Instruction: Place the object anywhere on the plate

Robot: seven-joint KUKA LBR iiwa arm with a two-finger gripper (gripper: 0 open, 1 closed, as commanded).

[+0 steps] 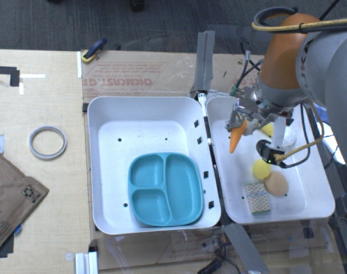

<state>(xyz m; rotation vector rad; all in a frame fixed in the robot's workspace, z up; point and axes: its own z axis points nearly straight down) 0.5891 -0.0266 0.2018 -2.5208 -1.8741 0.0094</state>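
Camera view: pincer (239, 125) clenched on an orange toy carrot (236, 137) — tip hanging down over the right bin (310, 207), above its floor. Teal three-compartment plate (165, 188) in the left bin (105, 164) — well apart.

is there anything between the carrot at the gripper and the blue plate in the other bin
Only the two bins' adjoining walls lie between the orange toy carrot, hanging at the two-finger gripper over the right white bin, and the blue three-compartment plate in the left white bin. Nothing lies on the plate.
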